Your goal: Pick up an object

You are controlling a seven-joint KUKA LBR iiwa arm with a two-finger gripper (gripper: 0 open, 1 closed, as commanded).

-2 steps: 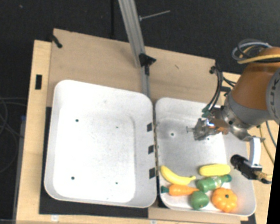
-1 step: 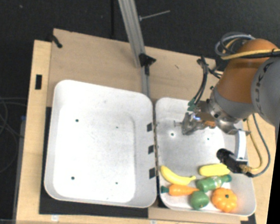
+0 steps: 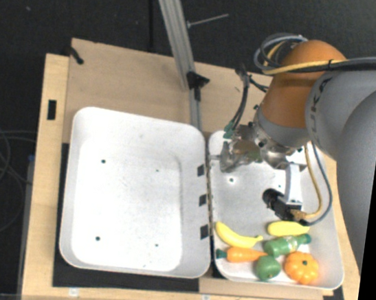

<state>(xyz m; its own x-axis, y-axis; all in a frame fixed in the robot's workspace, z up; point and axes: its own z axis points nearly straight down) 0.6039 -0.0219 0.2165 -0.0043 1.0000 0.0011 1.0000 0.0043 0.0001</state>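
Several toy fruits (image 3: 267,250) well apart from the gripper (image 3: 231,156), nearer the bin's front edge.

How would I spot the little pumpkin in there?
Find the right-hand white bin, under the arm. A cluster of toy produce lies along its near edge. The pumpkin is the round, ribbed orange one at the cluster's right end, beside the green pepper.

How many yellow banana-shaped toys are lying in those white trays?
2, both in the right shallow white bin: a long yellow banana near the divider, a shorter yellow banana beside it. Others may hide under the arm.
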